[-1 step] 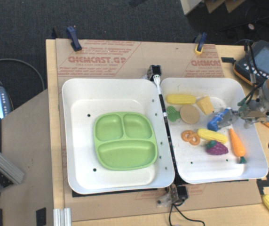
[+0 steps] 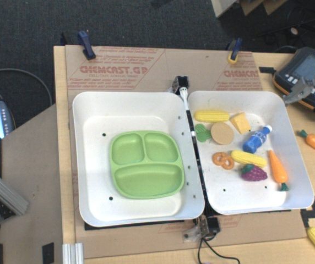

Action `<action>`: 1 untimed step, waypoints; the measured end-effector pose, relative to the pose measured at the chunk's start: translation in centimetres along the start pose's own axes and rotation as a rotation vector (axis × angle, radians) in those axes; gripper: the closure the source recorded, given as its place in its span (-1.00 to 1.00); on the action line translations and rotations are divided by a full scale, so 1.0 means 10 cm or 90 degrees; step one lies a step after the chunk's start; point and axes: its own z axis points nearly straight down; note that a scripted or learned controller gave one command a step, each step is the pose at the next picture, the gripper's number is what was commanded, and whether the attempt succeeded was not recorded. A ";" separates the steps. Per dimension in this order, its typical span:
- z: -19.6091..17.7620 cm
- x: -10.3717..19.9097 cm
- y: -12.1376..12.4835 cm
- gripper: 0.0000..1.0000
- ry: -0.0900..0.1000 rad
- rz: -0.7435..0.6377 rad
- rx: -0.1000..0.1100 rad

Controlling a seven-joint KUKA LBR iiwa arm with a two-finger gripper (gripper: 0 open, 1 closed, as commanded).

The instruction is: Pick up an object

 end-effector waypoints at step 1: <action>-1.13 1.00 0.96 -1.00 0.004 -0.006 0.000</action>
